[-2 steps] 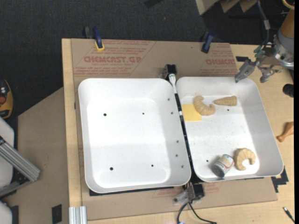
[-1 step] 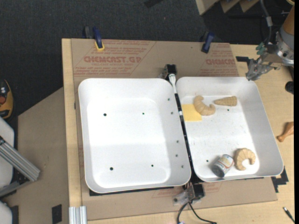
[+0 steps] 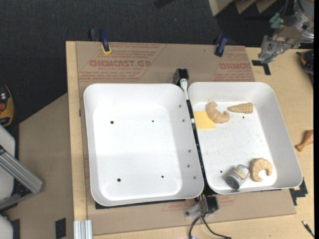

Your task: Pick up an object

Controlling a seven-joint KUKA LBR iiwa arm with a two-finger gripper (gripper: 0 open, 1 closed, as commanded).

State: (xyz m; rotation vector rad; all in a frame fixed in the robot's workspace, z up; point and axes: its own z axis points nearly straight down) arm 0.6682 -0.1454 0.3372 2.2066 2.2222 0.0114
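Hand (image 3: 267, 50), grip state impossible to tell, hangs beyond the right bin (image 3: 284, 133); croissants (image 3: 218, 112) (image 3: 261, 168), can (image 3: 238, 176) and yellow square (image 3: 204, 120) lie well below-left.

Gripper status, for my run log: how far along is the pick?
Nothing looks done: the gripper sits at the upper right, outside the bins. Nothing in hand. The croissants, cone, yellow slice and can all lie in the right bin, unpicked.

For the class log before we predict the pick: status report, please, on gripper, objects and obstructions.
Gripper parked beyond right bin's far corner, nothing seen between fingers. Two croissants, yellow slice, cone, can untouched in bin. Can touches near croissant.
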